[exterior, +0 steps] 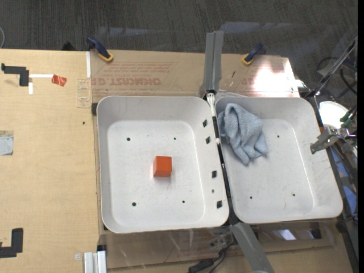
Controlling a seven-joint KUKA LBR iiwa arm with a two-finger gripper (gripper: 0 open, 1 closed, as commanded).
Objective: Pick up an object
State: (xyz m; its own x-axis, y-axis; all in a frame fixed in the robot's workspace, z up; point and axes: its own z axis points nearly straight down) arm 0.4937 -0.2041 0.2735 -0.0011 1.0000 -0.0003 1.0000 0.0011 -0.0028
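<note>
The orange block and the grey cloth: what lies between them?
In the camera view, bare white bin floor, then the two bins' meeting rims, separate the block from the cloth.

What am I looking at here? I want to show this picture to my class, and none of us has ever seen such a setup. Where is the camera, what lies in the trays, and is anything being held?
This is a workbench for a robot arm that practises picking things up. The single camera is fixed above the bench and looks down on it at a slant. Two shallow white trays sit side by side. The left bin holds one small orange-red block, lying near its middle. The right bin holds a crumpled grey-blue cloth, bunched in its upper left corner close to the divider between the trays. Behind the trays stands a brown cardboard panel, fixed with clamps. Both the block and the cloth rest in their trays; neither is held.
</note>
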